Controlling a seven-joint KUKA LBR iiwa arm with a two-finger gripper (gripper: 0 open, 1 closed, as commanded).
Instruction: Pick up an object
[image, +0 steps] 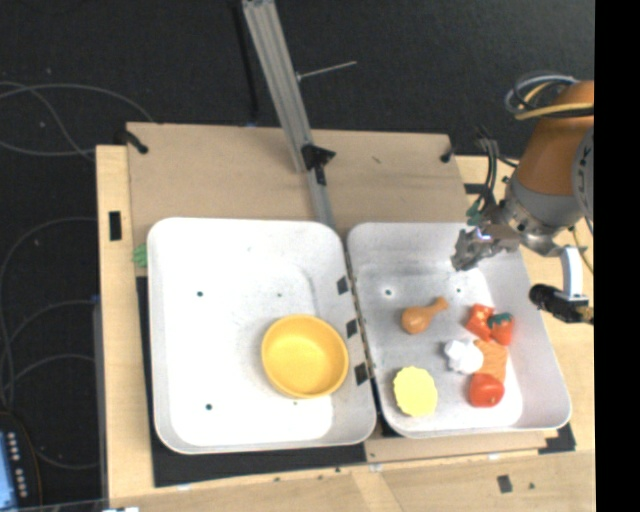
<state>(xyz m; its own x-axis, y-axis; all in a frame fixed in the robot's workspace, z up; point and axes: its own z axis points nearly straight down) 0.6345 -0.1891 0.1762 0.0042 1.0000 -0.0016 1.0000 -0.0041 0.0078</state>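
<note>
Drumstick (424, 316) below-left of gripper (468, 250)

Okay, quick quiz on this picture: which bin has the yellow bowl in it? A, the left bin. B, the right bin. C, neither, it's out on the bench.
A: the yellow bowl sits in the left bin, near its lower right corner, while the small food items lie in the right bin.

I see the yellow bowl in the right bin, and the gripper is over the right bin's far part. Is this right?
One thing is wrong: the yellow bowl sits in the left bin, not the right bin. The camera view shows this. The gripper is indeed over the right bin's far part.
</note>
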